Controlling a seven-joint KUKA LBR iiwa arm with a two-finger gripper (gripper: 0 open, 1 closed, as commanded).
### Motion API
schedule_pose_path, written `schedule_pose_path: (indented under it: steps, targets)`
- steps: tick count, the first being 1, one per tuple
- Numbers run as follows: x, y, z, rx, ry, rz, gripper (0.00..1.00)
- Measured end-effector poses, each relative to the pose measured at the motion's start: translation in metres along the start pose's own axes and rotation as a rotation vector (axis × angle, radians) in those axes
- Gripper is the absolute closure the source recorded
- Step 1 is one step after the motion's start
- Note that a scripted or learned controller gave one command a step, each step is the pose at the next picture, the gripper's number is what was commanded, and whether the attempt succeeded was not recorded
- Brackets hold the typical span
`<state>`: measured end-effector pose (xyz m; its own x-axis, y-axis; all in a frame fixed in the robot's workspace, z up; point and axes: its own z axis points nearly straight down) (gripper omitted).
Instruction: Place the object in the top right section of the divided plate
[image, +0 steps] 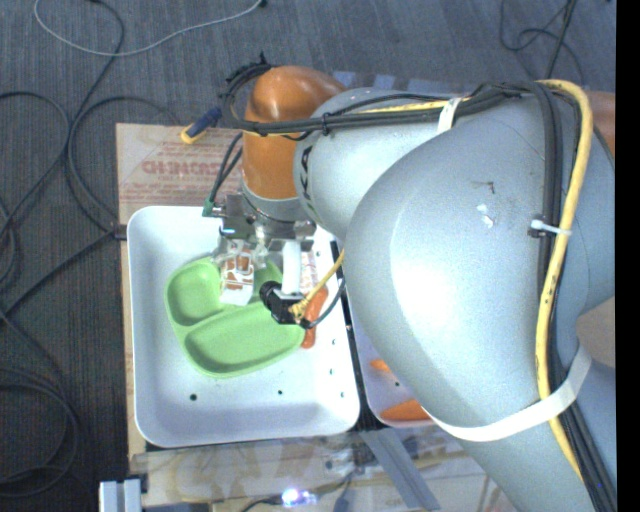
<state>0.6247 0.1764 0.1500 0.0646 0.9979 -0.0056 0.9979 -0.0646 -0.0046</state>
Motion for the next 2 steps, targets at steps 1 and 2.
schedule_pose_path:
  steps: [1, 2]
  targets:
    - [0.0, 0.0, 0.0, -0.001, 0.0, 0.0, 0.0]
    - [0.0, -0.004, -0.115, -0.003, 0.0, 0.3, 0.0]
